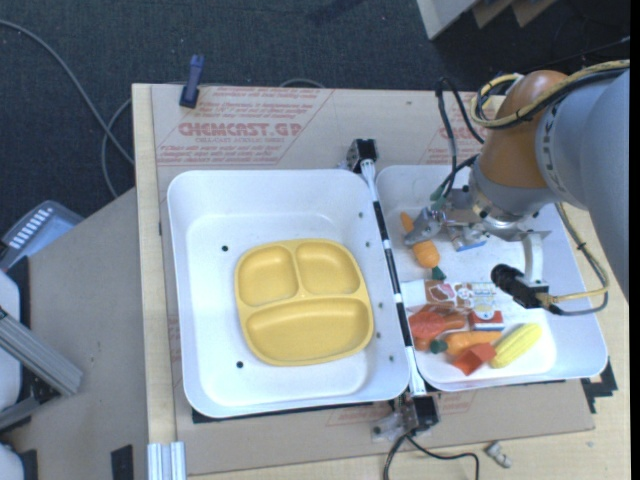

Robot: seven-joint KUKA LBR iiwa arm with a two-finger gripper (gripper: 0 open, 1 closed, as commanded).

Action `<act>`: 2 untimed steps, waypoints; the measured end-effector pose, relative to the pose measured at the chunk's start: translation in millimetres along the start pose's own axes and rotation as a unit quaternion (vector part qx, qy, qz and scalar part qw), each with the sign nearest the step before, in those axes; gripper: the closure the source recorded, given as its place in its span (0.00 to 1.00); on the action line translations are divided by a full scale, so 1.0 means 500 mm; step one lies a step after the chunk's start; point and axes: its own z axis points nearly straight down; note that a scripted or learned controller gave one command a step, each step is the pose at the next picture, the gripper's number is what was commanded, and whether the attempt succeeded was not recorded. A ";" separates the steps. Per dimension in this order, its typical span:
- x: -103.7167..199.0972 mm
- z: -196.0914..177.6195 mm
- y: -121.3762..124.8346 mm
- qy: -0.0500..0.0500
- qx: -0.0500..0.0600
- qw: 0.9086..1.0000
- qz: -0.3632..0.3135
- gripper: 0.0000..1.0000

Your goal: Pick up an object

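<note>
- The left bin [190, 268] is holding a yellow divided plate [303, 301], which is lying flat near the bin's middle with its three compartments bare.
- The right bin [590, 343] is carrying a cluster of small toy foods along its near side: a yellow corn cob [516, 345], a red piece [432, 323], an orange piece [470, 343] and a small printed packet [470, 295].
- A small orange carrot-like object [427, 253] is lying apart from that cluster, farther up the bin and near the divider between the bins.
- The gripper [455, 226] is hanging over the upper part of the right bin, just beside the small orange object; whether it is open or closed cannot be told, and nothing can be seen in its hold.
- The grey arm [590, 128] and its cables are covering the bin's upper right area.
- The corn cob's long axis is running diagonally, from the bin's near side up toward the right.
- A blue clip [190, 80] is sitting on the cardboard [250, 118] beyond the bins.
</note>
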 end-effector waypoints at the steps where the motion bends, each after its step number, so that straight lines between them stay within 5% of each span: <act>1: 0.005 -0.001 -0.021 -0.002 -0.002 1.000 0.000 0.00; 2: 0.000 0.001 0.003 -0.001 0.001 1.000 0.001 0.00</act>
